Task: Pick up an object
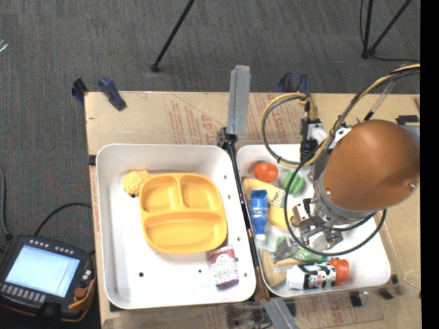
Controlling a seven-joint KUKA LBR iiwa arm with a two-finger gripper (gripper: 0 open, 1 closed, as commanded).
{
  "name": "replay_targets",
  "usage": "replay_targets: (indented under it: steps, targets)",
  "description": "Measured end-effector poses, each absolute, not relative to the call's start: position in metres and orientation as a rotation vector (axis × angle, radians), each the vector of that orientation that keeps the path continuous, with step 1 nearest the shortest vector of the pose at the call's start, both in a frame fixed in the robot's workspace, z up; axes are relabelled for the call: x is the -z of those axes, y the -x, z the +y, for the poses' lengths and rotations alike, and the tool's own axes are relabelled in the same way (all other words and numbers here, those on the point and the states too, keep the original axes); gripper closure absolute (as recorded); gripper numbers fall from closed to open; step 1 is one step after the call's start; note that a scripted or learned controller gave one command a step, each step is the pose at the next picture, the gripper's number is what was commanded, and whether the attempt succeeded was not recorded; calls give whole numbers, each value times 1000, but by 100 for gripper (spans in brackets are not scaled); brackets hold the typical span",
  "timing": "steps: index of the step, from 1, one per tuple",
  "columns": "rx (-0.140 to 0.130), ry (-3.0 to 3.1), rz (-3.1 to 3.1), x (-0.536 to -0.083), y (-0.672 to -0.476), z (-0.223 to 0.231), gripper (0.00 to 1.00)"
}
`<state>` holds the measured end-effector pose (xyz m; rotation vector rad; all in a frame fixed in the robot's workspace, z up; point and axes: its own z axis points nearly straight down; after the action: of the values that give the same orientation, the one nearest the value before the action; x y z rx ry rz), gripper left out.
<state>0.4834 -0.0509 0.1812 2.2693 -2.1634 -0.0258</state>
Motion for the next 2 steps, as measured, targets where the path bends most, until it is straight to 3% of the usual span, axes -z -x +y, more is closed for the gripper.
replay_targets:
  steps: [1, 2]
  targets:
    - [1, -2089, -2345, -115, -614, -90, 0]
    - [-12, -2134, -2308, -92, -646, -98, 0]
